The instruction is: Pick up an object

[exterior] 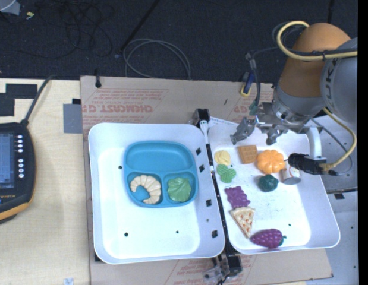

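Gripper point(255, 132), fingers apart & holding nothing, hangs just above cracker point(247, 154) in right bin point(326, 218).

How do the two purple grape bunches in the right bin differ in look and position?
The upper grape bunch is a paler, matte purple, while the lower grape bunch is darker and glossier. The upper one lies mid-bin, just above the pizza slice; the lower one lies near the right bin's front edge, below that slice. The lower one stretches sideways with a green stem end; the upper one runs more up-down. Both are purple toy food, lying untouched away from the gripper.
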{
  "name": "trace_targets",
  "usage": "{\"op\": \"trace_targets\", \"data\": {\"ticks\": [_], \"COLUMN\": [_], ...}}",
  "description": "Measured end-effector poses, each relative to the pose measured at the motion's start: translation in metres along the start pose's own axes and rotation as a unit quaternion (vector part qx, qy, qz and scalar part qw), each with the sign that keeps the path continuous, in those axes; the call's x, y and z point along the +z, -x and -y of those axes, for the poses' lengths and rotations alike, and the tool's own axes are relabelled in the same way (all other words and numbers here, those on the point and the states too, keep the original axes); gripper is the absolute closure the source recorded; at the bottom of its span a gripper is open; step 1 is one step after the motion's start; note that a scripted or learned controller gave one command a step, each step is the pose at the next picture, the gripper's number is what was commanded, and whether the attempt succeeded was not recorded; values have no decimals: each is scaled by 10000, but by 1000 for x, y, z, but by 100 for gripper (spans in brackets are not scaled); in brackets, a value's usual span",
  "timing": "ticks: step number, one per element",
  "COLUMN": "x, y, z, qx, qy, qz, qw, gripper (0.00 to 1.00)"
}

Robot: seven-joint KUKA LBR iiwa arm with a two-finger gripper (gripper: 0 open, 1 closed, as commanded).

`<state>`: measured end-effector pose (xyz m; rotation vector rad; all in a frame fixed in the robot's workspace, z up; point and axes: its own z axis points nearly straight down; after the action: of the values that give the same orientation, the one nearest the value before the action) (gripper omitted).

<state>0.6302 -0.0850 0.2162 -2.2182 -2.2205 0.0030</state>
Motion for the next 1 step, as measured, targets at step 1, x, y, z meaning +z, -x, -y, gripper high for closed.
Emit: {"op": "trace_targets", "data": {"ticks": [1], "x": [96], "y": [74], "z": [12], "qx": [27], "qy": [-12], "qz": [6], "qw": [10000], "gripper": [0]}}
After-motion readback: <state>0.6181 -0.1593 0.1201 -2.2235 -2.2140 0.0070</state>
